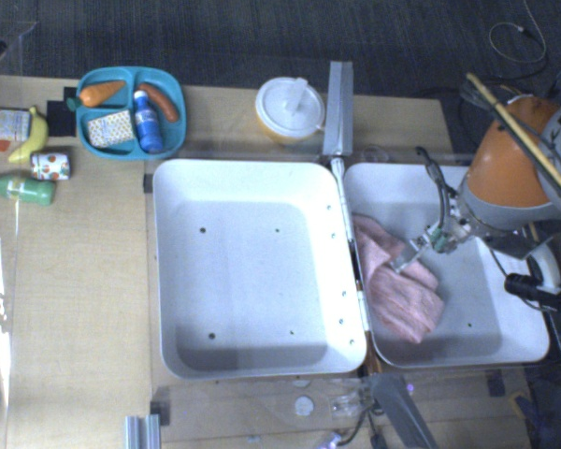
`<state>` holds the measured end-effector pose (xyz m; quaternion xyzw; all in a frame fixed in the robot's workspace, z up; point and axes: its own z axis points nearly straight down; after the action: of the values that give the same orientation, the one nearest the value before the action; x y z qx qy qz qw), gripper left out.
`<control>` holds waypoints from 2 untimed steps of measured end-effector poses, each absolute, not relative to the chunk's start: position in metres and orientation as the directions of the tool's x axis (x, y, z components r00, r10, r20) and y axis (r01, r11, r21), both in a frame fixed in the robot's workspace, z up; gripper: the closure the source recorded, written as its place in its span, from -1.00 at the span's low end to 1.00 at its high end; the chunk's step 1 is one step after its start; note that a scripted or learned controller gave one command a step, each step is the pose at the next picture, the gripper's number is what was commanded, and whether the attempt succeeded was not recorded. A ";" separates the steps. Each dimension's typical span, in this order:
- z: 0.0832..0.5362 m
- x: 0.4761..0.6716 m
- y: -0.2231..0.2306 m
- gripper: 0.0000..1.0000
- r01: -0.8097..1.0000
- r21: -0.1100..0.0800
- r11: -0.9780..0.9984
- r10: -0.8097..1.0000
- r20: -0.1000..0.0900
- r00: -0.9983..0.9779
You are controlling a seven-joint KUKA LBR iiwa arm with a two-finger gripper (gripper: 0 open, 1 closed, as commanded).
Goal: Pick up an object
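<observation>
A crumpled pink cloth lies in the right bin, against its left wall. My gripper reaches in from the right and sits low over the cloth's upper right part, its tips at or touching the fabric. The arm's orange band shows above the bin's right side. The left bin holds no object that I can see.
On the bench at the far left stands a blue divided tray with toy food, and beside it lie a banana, a can and a green bottle. A lidded white and yellow container stands behind the bins.
</observation>
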<state>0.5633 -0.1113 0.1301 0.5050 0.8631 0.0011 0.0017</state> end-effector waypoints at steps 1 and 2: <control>0.089 0.587 -0.097 -1.00 0.872 0.011 0.489 0.872 -0.008 -0.489; 0.088 0.657 -0.120 -1.00 0.899 0.008 0.439 0.899 -0.006 -0.439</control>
<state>0.6567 -0.1195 0.0876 0.5297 0.8482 0.0018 0.0047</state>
